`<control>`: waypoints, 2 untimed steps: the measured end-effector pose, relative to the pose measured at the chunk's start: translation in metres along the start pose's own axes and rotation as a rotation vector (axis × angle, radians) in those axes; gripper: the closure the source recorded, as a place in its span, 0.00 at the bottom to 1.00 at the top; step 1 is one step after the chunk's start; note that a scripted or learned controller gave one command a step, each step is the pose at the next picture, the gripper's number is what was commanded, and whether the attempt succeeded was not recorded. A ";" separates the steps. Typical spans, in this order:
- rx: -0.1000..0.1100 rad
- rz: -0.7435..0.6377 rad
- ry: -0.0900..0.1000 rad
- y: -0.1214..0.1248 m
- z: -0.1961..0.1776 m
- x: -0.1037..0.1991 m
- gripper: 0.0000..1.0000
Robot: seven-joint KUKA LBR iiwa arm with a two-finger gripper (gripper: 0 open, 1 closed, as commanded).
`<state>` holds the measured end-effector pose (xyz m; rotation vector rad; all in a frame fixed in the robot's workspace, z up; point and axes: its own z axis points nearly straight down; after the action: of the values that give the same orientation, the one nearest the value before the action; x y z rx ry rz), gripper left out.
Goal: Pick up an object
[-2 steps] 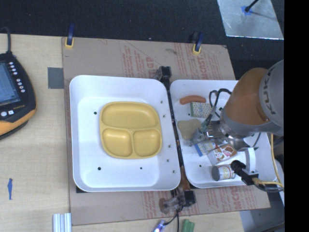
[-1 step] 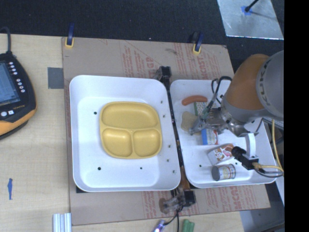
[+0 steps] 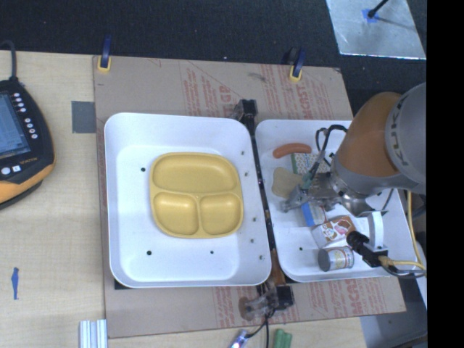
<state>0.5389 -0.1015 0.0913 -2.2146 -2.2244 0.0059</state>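
While one yellow tray (image 3: 196, 194) lies left, two cans (image 3: 335, 259) lie right.

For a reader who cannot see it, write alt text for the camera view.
A grey and orange robot arm reaches into the right white bin, its hand low among a toy hot dog, a small can and other items. The left bin holds a yellow divided plate.

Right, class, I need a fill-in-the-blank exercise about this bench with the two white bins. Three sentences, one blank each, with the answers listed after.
1. The yellow divided tray lies in the ____ bin of the camera view.
2. The tray has ____ compartments.
3. The sausage lies in the bin on the ____ of the camera view, where the gripper is lowered among the objects.

Missing words: left; three; right
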 end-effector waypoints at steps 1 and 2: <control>-0.002 0.002 0.001 0.054 -0.031 -0.004 0.00; -0.003 0.001 0.001 0.109 -0.102 0.010 0.00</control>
<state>0.6483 -0.0905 0.1926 -2.2170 -2.2243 0.0008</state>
